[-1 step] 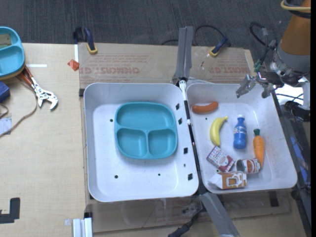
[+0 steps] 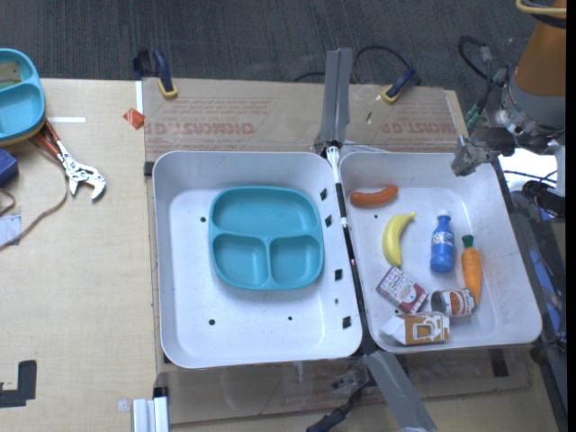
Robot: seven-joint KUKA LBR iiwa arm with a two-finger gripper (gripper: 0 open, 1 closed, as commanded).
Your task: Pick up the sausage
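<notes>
Orange-red sausage (image 2: 373, 195) unlabelled, cardboard (image 2: 243, 115) print mirrored, illegible

Orange-red sausage (image 2: 373, 196), yellow banana (image 2: 395, 238), blue bottle (image 2: 441, 244), orange carrot (image 2: 472, 273), teal plate (image 2: 266, 238), white bins (image 2: 175, 241)
</notes>
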